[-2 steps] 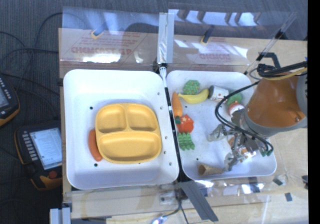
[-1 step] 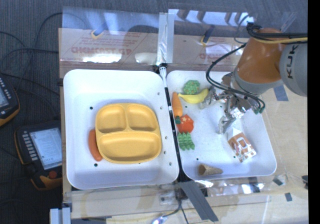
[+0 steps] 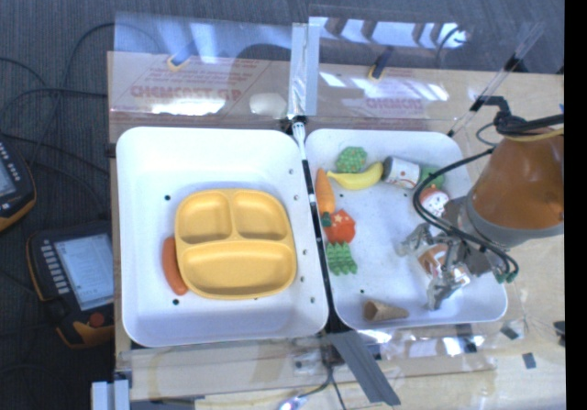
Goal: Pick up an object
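My gripper [image 3: 429,263] is low over the right part of the right bin [image 3: 477,312], under the orange wrist band. Its fingers [image 3: 415,240] stand spread, so it is open. A small orange and white object [image 3: 430,258] lies between them; I cannot tell whether they touch it. To the left in the same bin are a banana [image 3: 359,178], a green broccoli [image 3: 350,159], a carrot [image 3: 324,192], a red tomato [image 3: 339,227] and a green block [image 3: 341,259]. A brown cone [image 3: 383,310] lies near the front wall.
A white and black can [image 3: 402,170] and a small red and white piece [image 3: 434,203] lie at the back right of the right bin. The left bin [image 3: 138,160] holds a yellow divided plate [image 3: 236,241] and a sausage [image 3: 171,267]. Cables loop beside the wrist.
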You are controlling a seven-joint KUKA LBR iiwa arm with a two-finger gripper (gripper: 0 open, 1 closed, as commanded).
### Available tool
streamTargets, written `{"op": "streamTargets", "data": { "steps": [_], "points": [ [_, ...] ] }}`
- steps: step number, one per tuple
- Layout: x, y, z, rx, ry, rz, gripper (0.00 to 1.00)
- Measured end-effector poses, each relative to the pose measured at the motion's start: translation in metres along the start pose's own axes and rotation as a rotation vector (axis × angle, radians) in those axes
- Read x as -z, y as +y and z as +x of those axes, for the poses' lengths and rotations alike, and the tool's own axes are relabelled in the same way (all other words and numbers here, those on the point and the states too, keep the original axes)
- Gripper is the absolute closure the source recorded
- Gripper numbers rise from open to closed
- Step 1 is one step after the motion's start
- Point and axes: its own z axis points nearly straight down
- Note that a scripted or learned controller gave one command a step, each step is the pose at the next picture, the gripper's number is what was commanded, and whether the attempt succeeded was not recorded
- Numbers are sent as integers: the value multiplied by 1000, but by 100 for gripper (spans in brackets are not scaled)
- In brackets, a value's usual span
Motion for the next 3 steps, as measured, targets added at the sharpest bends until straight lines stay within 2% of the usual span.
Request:
{"op": "streamTargets", "data": {
  "steps": [1, 2, 3],
  "points": [
    [0, 7, 3, -166, -4, 5, 0],
    [11, 6, 1, -165, -7, 10, 100],
    [11, 7, 1, -165, -6, 9, 0]
  ]
}}
